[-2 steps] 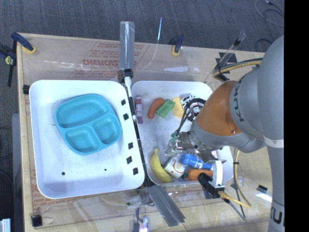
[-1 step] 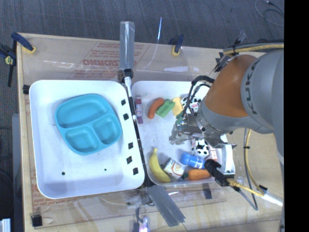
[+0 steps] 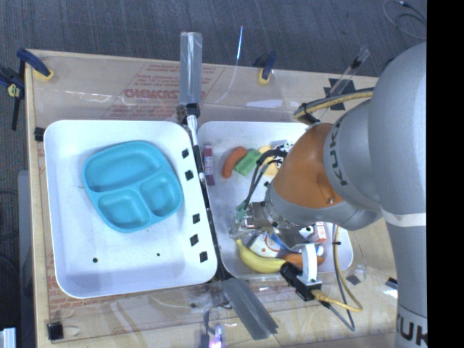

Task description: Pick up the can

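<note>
Bright, even overhead light — the left bin (image 3: 65, 194) glares nearly blown-out white, shadows stay soft, detail is slightly grainy, and the dark floor (image 3: 109, 13) stays dim.

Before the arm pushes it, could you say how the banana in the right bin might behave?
The banana is curved, so it would probably pivot rather than slide straight. Its smooth-looking skin may slip. Crowded against the right bin's near wall, it likely jams.

Claw (image 3: 250, 227) fingers and much of the right bin (image 3: 217, 194) behind the arm (image 3: 362, 158)
</note>
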You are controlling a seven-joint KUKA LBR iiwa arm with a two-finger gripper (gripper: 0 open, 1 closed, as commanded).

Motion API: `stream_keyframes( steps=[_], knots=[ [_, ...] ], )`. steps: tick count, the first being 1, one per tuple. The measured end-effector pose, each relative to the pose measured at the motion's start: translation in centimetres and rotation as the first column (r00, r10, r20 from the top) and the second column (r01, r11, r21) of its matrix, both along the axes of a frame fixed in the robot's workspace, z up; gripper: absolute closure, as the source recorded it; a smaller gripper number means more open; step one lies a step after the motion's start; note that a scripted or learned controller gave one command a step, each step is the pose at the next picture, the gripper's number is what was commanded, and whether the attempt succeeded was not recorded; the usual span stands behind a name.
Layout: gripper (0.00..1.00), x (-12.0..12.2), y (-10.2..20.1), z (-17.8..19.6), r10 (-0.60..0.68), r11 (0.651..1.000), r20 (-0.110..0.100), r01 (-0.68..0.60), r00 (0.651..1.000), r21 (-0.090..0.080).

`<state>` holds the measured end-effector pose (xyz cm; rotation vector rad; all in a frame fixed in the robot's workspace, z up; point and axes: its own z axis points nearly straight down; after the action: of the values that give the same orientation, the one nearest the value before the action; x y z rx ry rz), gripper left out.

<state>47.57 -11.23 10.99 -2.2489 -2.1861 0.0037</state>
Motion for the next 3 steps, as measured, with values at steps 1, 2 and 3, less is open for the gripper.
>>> stream_keyframes(
  steps=[1,2,3],
  knots=[
    [0.0,0.1,-0.2,0.1,-0.002,1.0,0.003,0.002,1.0,-0.003],
    [0.0,0.1,-8.1,2.4,0.119,0.993,0.004,-0.119,0.993,-0.001],
    [0.0,0.9,-9.4,-0.1,-0.12,0.993,0.029,0.121,0.992,-0.003]
  ],
)
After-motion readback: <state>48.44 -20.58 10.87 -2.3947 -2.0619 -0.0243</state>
